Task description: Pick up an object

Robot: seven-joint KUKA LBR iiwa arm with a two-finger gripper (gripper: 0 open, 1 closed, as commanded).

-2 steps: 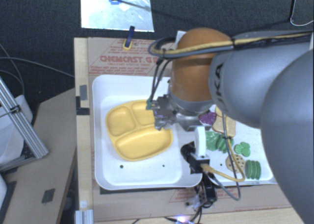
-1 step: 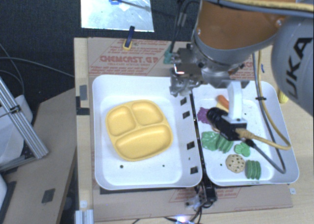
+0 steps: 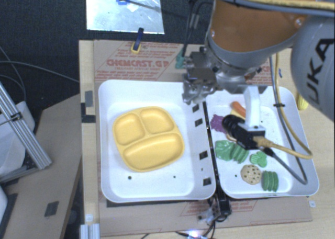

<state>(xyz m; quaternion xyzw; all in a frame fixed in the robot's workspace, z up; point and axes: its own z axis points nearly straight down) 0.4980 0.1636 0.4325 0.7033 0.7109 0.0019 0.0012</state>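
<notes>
"CHEMCAST GP" on cardboard sheet (image 3: 137, 63), "UKA" on arm (image 3: 314, 70)

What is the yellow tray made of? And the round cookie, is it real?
The yellow tray looks like molded plastic: one even color, smooth rounded dividers, a soft matte sheen. The cookie is tan with dark specks; it is probably a plastic or rubber toy, since it lies among toy-like green pieces, but the picture is too small to be sure.
</notes>
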